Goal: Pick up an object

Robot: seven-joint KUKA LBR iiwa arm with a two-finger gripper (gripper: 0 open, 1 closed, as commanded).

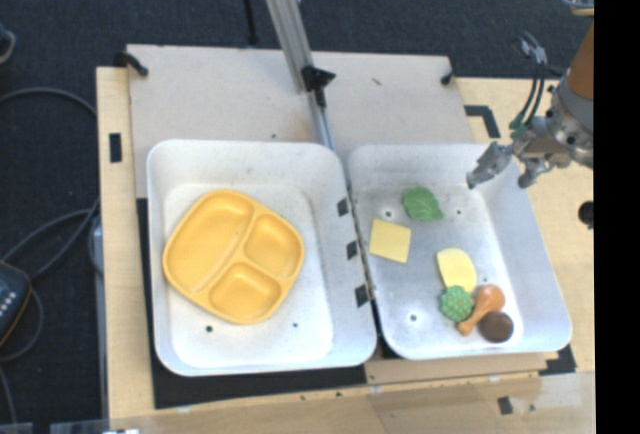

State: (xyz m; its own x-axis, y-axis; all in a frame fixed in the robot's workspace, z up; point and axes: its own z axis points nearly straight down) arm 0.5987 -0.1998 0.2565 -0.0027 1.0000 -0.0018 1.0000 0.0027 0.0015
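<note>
Five small objects are seen in the right bin (520, 252), none yet picked.

The gripper (505, 167) is held open and empty over the bin's far right rim, so the approach step is judged to be in hand. The green lump (422, 204) lies nearest, the yellow square (390, 241) beside it. A descent centred on one piece is called for before closing.

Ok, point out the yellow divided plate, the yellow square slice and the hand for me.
yellow divided plate (233, 255): camera view, on the ridge where its three compartments meet.
yellow square slice (390, 242): camera view, middle of its flat top.
hand (507, 169): camera view, midway between its two fingertips, above the right bin's upper edge.
</note>
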